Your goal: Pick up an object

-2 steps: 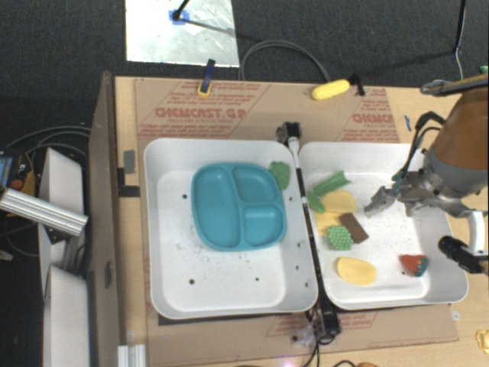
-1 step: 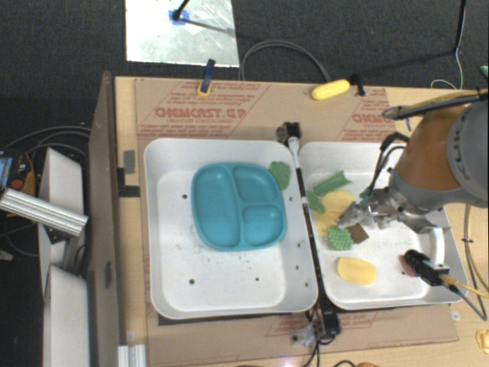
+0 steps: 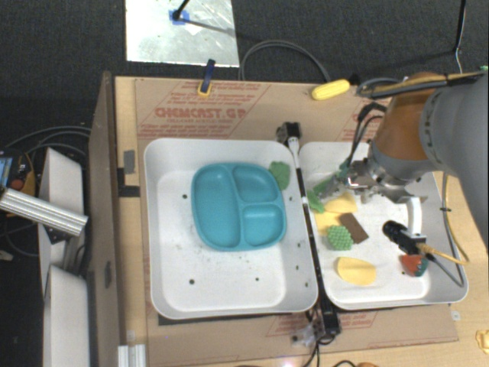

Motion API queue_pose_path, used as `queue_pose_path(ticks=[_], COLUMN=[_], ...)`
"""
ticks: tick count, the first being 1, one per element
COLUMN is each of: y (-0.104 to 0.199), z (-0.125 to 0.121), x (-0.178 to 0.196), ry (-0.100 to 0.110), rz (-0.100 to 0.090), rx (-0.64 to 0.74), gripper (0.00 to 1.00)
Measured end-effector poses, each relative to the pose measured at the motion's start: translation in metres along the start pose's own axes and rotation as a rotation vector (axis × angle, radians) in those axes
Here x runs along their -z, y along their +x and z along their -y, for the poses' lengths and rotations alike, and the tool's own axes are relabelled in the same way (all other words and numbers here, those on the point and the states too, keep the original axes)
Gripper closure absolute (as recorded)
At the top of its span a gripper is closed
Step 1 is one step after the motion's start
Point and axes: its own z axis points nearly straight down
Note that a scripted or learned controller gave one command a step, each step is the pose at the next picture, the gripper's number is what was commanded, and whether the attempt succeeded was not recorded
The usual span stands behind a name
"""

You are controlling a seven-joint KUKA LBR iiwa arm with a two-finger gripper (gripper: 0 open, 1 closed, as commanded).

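My gripper (image 3: 350,182) hangs low over the upper left part of the right bin (image 3: 382,300), the grey arm reaching in from the right. A green leafy piece (image 3: 318,196) lies just left of it by the bin's wall. Close below it sit a yellow piece (image 3: 341,205) and a second yellow piece (image 3: 326,220). Further toward the front lie a brown block (image 3: 352,226), a bumpy green ball (image 3: 339,238) and a yellow oval (image 3: 357,271). A small red thing (image 3: 412,265) rests at the right.
The left bin (image 3: 172,281) holds a blue divided plate (image 3: 237,206) with a green piece (image 3: 280,174) at its upper right corner. A yellow banana-like thing (image 3: 330,90) lies on the cardboard behind the bins.
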Motion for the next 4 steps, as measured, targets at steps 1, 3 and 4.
queue_pose_path(ticks=[1,3,4], y=[-0.045,-0.013,-0.023], z=[0.037,0.004,0.063], x=[-0.02,0.005,-0.011], ry=[0.007,0.005,0.009], rz=[0.001,0.0,-0.001], rx=[-0.011,-0.008,-0.011], gripper=[0.0,0.0,0.0])
